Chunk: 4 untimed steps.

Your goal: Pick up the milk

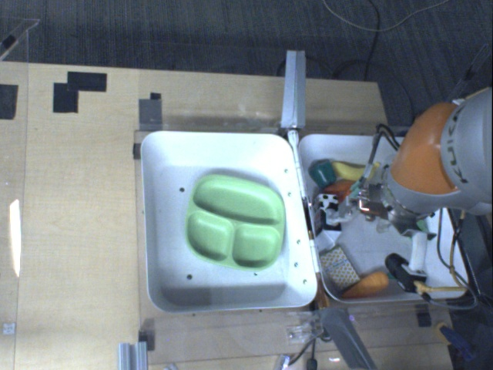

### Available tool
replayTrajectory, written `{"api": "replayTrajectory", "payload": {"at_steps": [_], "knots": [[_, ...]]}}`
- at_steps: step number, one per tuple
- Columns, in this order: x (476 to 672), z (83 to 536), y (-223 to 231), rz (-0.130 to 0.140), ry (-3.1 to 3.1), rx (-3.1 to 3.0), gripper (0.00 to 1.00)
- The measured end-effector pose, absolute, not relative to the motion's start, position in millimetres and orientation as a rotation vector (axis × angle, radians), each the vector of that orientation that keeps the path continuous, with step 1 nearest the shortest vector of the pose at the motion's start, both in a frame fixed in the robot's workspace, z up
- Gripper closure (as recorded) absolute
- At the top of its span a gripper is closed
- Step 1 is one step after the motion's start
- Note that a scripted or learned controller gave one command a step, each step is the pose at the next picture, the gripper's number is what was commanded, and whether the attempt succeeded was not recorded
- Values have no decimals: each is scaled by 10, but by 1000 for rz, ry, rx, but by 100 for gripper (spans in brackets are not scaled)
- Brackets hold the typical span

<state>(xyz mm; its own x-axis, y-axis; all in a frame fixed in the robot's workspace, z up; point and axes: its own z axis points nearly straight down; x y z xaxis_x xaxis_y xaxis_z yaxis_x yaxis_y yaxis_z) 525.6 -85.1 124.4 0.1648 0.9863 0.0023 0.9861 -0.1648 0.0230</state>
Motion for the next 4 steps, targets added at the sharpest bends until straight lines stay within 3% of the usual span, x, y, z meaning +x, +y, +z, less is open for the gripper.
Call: {"api": "replayTrajectory", "payload": {"at_steps": [1, 2, 3, 4], "knots": [[6037, 1089, -878, 54, 1918, 2448, 0], [6249, 1087, -869, 41, 1885, 2481, 0], [5796, 1095, -904, 71, 1920, 2430, 0], [6313, 1225, -860, 22, 1951, 2444, 0]]}}
